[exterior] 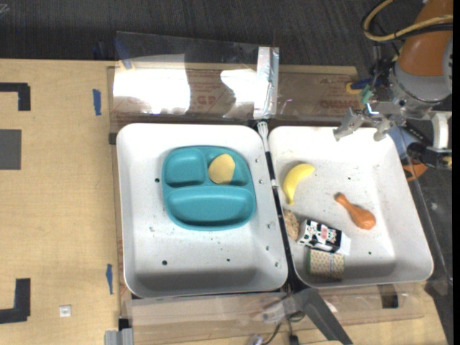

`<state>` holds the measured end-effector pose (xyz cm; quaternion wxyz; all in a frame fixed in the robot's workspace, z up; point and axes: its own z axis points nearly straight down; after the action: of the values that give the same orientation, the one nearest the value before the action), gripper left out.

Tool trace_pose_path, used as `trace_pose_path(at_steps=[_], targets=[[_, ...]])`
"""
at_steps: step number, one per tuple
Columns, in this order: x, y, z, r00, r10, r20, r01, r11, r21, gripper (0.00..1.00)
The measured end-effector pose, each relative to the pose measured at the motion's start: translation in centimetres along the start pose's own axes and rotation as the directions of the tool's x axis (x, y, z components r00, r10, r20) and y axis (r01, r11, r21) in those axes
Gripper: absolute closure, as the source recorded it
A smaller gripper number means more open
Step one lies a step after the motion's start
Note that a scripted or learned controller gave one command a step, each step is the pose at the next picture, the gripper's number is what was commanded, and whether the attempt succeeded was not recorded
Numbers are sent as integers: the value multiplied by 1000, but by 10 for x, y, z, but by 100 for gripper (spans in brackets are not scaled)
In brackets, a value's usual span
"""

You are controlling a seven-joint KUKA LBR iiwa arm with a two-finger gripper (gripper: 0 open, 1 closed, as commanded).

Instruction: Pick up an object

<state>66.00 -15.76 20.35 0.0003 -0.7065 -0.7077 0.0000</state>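
1. Camera view is showing me the gripper hanging over the far rim of the right bin, near its upper right corner, with its two fingers spread apart and nothing between them.
2. I am judging that the grasp is not yet begun; every candidate thing is lying toward the near side and the left of the gripper, down inside the right bin.
3. I am taking the orange drumstick toy as the nearest clean target: it is sitting almost straight below the gripper in the picture, its long axis running diagonally from upper left to lower right, thick end to the lower right.
4. I am also seeing a yellow banana against the bin's left wall, curved, with a patterned card and a small packet near the front.
5. The left bin is holding a teal divided plate, with a yellow lemon in its upper right compartment, well apart from the gripper.
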Motion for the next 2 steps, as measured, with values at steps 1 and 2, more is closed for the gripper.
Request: trace_pose_path(at_steps=[1,2], targets=[[-27,-57,102,984,176,1,-176,984,10,0],[-22,-97,117,968,252,0,-252,968,-4,0]])
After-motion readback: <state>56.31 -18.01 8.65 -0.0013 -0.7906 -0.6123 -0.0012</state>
